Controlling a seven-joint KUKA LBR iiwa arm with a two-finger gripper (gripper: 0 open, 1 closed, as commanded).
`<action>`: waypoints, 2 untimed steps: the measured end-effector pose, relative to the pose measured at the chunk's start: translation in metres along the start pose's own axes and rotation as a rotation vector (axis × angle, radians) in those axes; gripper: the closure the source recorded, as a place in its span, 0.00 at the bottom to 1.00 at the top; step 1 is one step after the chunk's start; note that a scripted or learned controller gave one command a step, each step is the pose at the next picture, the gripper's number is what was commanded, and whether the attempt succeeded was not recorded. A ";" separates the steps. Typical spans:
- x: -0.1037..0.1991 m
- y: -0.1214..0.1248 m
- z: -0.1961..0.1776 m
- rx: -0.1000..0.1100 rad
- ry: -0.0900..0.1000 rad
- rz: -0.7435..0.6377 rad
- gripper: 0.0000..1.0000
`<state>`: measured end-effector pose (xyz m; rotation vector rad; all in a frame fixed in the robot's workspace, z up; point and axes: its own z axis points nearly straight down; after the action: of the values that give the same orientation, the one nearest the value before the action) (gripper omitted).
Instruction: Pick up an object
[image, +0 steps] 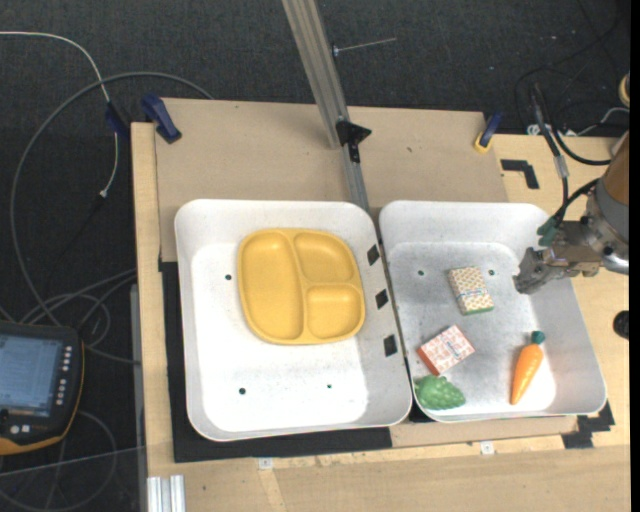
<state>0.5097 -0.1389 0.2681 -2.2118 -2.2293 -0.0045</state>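
The right bin (500, 225) holds several toys. A pale patterned block (470, 289) lies near its middle, a red and white box (446, 349) sits lower left, a green leafy piece (439, 393) rests at the front left corner, and an orange carrot (526, 370) lies at the front right. My gripper (532, 276) hangs over the bin's right side, to the right of the patterned block and above the carrot. Nothing shows between its fingers.
The left bin (200, 300) carries a yellow divided plate (300, 285). A metal post (325, 80) rises behind the gap between the bins. Blue clamps (160, 118) sit at the bench's back corners. Cables and a tablet (35, 385) lie off to the left.
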 end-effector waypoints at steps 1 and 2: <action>0.053 0.005 0.016 0.004 0.001 0.001 1.00; 0.116 0.008 0.015 0.003 0.001 -0.001 1.00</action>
<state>0.5171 -0.0227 0.2539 -2.2087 -2.2280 -0.0024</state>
